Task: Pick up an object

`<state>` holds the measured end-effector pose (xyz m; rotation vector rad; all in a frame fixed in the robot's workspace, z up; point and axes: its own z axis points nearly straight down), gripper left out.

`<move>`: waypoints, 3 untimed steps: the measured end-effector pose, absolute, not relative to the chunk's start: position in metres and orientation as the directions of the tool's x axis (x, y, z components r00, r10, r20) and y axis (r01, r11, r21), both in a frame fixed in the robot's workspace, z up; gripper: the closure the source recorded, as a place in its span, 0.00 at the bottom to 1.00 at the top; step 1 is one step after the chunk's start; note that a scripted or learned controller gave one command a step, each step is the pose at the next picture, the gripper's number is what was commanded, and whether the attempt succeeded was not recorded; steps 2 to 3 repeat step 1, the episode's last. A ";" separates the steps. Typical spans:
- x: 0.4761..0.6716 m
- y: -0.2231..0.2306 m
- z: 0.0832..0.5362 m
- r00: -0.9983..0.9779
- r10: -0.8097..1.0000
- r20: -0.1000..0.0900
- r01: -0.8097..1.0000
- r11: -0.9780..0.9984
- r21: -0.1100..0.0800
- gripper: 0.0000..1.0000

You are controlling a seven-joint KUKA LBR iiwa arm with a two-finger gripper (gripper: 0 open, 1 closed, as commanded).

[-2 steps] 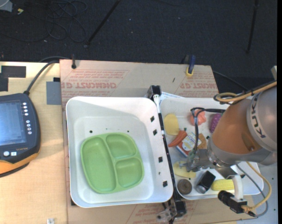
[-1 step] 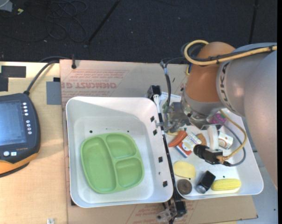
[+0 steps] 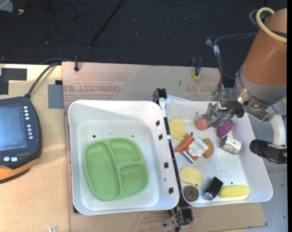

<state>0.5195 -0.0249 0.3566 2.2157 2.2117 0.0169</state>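
Nearest the camera, along the front of the right white bin, lie a yellow plastic corn cob, a small black block and a round brown disc, with a pale yellow lemon-shaped toy just behind them. Further back sit a white and red carton, an orange toy carrot, a brown oval piece, a small white can lying on its side and a yellow oval toy. The left white bin holds a green divided plastic plate.

The two-finger gripper hangs low over the back of the right bin, between an orange-red round toy and a purple bunch of toy grapes. Its metal parts blur together at this slant, so whether it is spread or closed, or has anything in it, I cannot tell.

Either of those two neighbours looks the likeliest target. To do this well, the tool should centre over one item alone, not the gap between them, come straight down until it straddles the widest part, then close and lift vertically. The grapes look knobbly and may slip; the round toy could roll aside if struck off-centre. Crowding from the white can nearby is a lesser risk
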 end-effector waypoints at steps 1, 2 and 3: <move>0.506 0.070 0.247 -0.007 1.000 0.002 1.000 0.007 -0.014 1.00; 0.506 0.070 0.247 -0.007 1.000 0.002 1.000 0.007 -0.014 1.00; 0.506 0.070 0.247 -0.007 1.000 0.002 1.000 0.007 -0.014 1.00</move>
